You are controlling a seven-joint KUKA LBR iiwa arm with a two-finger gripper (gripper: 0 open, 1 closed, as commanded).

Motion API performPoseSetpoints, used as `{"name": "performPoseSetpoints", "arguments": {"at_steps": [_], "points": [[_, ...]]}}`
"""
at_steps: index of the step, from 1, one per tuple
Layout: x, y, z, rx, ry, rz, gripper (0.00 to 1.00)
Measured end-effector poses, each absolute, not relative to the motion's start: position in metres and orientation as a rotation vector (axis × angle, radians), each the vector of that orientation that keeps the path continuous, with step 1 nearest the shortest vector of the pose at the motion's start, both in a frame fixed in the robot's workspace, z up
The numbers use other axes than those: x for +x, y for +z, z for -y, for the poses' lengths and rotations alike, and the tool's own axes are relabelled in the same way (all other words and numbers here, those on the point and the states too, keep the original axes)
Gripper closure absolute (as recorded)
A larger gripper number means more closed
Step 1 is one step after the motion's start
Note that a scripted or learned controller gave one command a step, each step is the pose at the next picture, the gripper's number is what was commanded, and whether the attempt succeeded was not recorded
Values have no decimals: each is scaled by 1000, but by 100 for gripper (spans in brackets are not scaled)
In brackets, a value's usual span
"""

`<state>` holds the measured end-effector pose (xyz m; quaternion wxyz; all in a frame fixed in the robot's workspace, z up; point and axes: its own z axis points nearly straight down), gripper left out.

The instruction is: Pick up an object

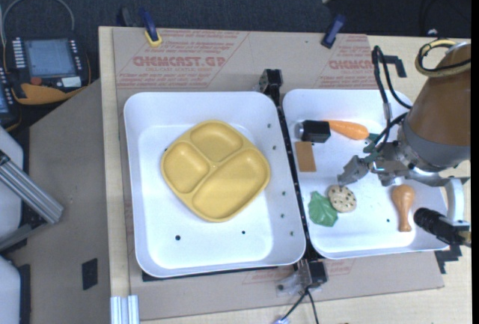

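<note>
My gripper [350, 171] hangs over the right bin [367, 240], just above and right of a round speckled cookie [343, 199]. A green leaf piece [322, 210] lies touching the cookie's left side. An orange carrot [349, 129] and a black block [315, 131] sit at the back of this bin. A flat brown rectangle [305, 157] lies near the bin's left wall. A tan chicken drumstick [403, 206] rests to the right, under the arm's wrist. Nothing is seen held by the gripper.
The left bin [150, 240] holds a yellow divided plate [215, 169] in its middle. A black divider [288, 165] runs between the bins. The arm's grey and orange body [441, 120] covers the right bin's right side. Cables [385, 90] loop above it.
</note>
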<state>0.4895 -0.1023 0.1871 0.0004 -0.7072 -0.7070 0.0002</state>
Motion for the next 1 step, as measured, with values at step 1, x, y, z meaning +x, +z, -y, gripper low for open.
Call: {"name": "performPoseSetpoints", "arguments": {"at_steps": [1], "points": [[493, 146, 104, -2221, 1, 2219, 0]]}}
